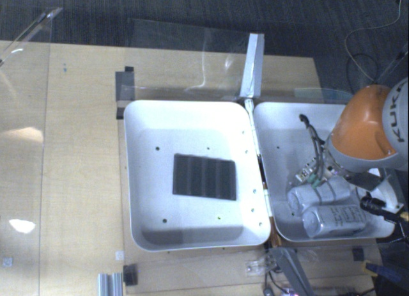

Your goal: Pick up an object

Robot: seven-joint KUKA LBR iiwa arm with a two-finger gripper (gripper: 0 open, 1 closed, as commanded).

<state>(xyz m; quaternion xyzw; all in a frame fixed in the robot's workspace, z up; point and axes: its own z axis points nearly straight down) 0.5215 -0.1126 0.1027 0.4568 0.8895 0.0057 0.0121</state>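
In the right bin (pixel 281 135), the gripper (pixel 323 208) hangs low.

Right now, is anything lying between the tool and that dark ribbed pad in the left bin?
The raised rims where the two bins meet run between them. The dark ribbed pad lies alone in the left bin; the tool is down in the right bin. To reach it, the arm would probably have to lift over.
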